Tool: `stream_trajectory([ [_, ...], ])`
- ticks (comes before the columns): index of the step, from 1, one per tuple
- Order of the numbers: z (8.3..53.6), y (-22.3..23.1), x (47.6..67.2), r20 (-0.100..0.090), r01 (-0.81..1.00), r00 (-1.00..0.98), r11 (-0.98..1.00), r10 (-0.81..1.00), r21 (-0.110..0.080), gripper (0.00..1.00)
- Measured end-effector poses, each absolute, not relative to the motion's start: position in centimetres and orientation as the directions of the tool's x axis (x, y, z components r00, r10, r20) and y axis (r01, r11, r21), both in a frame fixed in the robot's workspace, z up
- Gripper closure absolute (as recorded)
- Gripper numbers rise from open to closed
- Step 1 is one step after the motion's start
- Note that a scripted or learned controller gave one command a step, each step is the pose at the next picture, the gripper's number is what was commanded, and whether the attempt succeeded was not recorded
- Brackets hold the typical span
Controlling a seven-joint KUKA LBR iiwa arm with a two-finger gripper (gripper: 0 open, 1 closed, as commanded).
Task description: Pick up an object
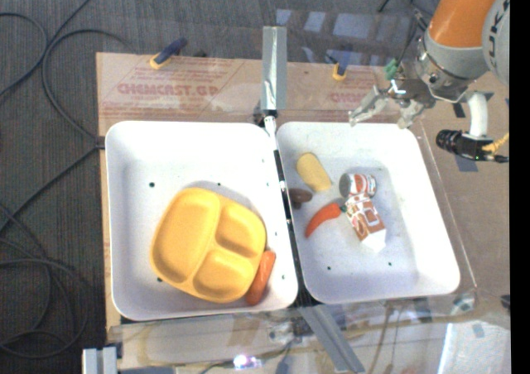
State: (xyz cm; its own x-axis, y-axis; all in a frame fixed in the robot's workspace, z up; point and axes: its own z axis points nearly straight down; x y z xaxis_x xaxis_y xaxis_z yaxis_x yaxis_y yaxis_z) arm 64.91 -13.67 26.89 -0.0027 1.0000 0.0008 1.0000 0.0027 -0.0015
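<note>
Nearest the camera, a yellow divided plate [211, 242] lies in the left bin [132, 153], with an orange carrot [262, 276] tucked against its right edge by the bin wall. Across the divider, the right bin [414, 273] holds a red-and-white carton [363, 213] lying on its side, a red pepper [321, 218] just to its left, a small brown piece [299, 195] near the divider, and a pale yellow potato-like lump [314, 171] farther back. Beyond the right bin's far rim, the gripper [383, 109] hangs over the cardboard bench top [190, 87], its two fingers spread apart with nothing between them, well apart from every object below.
</note>
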Motion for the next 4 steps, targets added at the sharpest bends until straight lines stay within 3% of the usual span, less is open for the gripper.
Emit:
stream_trajectory([
  [1,14.5,-15.5,61.5,0.000,1.000,-0.018,0.018,1.000,-0.004,0.00],
  [2,9.0,-15.6,57.9,-0.002,0.998,0.058,-0.058,0.998,0.009,0.00],
  [3,10.0,-15.6,58.1,-0.001,0.998,0.057,-0.057,0.998,0.013,1.00],
  [4,10.0,-15.6,58.1,0.000,0.998,0.057,-0.057,0.998,0.012,0.00],
])
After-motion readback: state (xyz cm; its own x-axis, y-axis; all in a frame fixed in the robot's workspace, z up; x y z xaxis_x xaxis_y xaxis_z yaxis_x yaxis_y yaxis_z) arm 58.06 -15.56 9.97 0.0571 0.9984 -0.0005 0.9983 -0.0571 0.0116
